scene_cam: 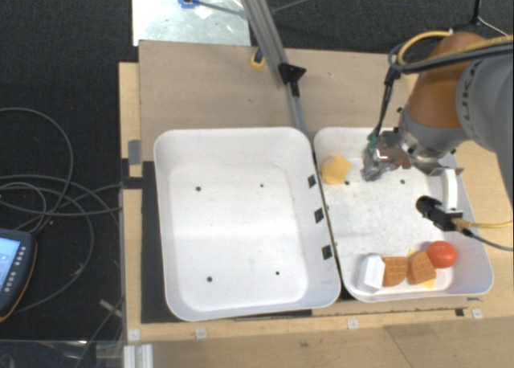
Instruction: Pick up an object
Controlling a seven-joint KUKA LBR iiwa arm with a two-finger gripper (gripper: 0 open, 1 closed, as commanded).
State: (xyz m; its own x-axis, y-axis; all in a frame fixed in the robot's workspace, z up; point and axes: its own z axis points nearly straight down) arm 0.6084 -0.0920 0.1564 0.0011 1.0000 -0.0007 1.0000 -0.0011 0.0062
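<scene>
A: Brown bench top [201, 85], dark floor around it, loose cables on the floor well out from the bench's left side. Two shallow white bins side by side on the bench.

B: Landmark?

A: Right bin [482, 274]. Starting at its near edge: a row of small items along the near wall. White block [370, 271] at the left end, then an orange waffle-like piece [393, 271], a second one [421, 267] touching it, then a red ball [441, 254] at the right end, resting against that second piece.

B: Farther in?

A: Bare speckled floor mid-bin. Near the bin's far-left corner, a pale yellow lump [336, 169], lying alone.

B: Gripper?

A: Gripper [373, 170] hangs over the bin's far part, just right of the yellow lump, close but apart from it. Too small and dark to read; cannot tell whether the jaws are spread or closed. Nothing seen between them.

B: Other bin?

A: Left bin [165, 222] butts against the right bin's left wall. Beyond the right bin's far edge, a grey pole [265, 21] slants up across the bench.
</scene>
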